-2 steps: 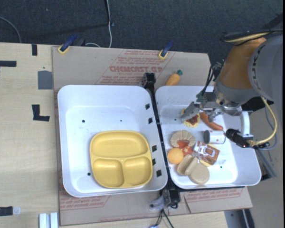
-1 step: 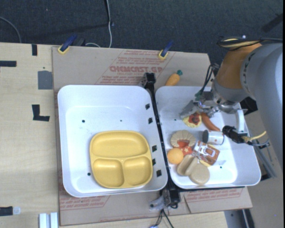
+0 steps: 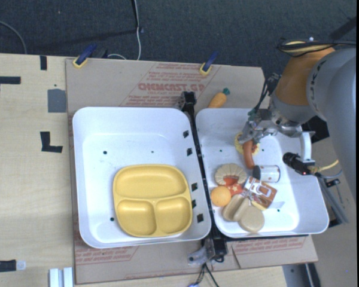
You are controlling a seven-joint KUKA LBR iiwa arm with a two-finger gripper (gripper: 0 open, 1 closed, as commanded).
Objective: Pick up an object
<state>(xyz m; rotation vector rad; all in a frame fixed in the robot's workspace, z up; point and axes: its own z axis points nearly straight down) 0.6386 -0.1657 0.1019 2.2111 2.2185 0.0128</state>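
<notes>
One hot dog just below jaws, rt bin.

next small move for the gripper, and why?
Probably a short, straight lift. The gripper sits low at the upper end of the red sausage in the right bin, though a grip isn't visible. A lift would test it, away from the food pile.
</notes>
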